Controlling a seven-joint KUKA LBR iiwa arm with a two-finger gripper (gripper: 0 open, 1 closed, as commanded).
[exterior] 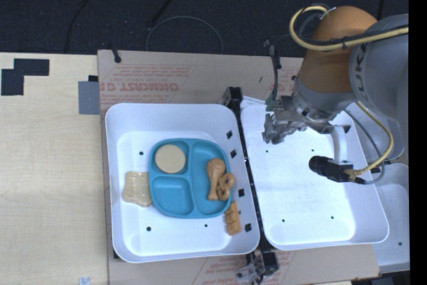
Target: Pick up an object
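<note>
Objects for picking all sit in the left bin (120,137) as I see it: a blue divided tray (175,197) carries a round tan disc (169,158) in its upper-left compartment and a bone-shaped biscuit (216,177) with a pretzel-like piece (227,185) in its right compartment, a pale tan slab (137,188) touches the tray's left edge, and a small ridged brown piece (232,218) lies just off the tray's lower-right corner. My tool (273,133) hangs over the upper-left part of the right bin (313,217), well apart from the tray, with nothing between its tips. How wide it stands I cannot tell from this slant.
</note>
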